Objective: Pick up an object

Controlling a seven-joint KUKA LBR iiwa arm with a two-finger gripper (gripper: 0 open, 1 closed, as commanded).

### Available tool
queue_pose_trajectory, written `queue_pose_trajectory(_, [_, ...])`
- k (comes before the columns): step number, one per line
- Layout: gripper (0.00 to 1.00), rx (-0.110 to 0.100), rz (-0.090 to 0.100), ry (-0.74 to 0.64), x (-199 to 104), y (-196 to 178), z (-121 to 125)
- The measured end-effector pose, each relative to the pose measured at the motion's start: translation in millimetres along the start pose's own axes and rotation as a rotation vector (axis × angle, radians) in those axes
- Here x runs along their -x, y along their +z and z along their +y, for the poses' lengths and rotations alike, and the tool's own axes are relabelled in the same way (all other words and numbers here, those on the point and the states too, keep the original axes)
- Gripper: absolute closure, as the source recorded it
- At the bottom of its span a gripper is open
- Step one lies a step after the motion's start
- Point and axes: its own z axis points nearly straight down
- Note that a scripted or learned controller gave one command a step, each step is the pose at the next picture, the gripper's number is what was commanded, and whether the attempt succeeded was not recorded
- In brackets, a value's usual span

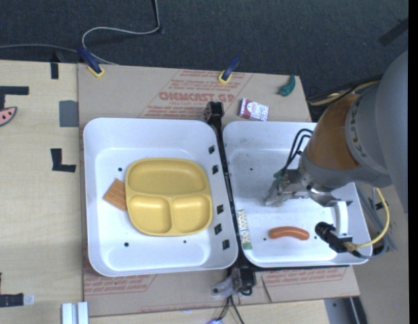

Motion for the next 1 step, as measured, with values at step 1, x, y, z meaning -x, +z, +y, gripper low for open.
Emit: queue_pose_trajectory(1, [0.00, 0.000, 0.000, 0.000, 0.0, 0.1, -0.1])
